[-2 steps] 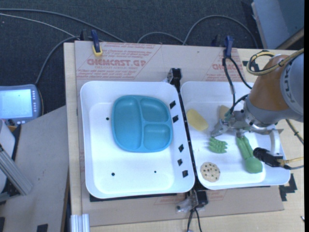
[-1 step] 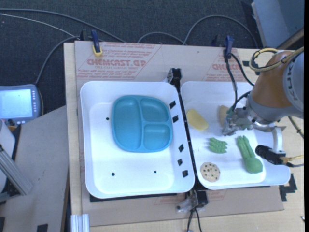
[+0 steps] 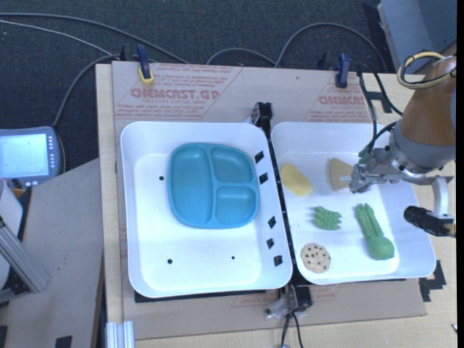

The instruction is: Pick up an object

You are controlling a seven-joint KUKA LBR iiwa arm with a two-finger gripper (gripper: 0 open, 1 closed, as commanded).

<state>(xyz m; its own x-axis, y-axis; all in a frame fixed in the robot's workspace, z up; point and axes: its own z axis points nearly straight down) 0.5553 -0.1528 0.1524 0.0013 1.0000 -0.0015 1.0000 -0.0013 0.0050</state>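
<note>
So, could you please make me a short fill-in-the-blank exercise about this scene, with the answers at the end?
1. The blue divided plate lies in the ____ bin.
2. The right bin holds ____ food items.
3. The gripper hangs next to the ____ wedge-shaped piece.
4. The round cookie has dark ____ on it.

Answers: left; five; tan; spots
</note>
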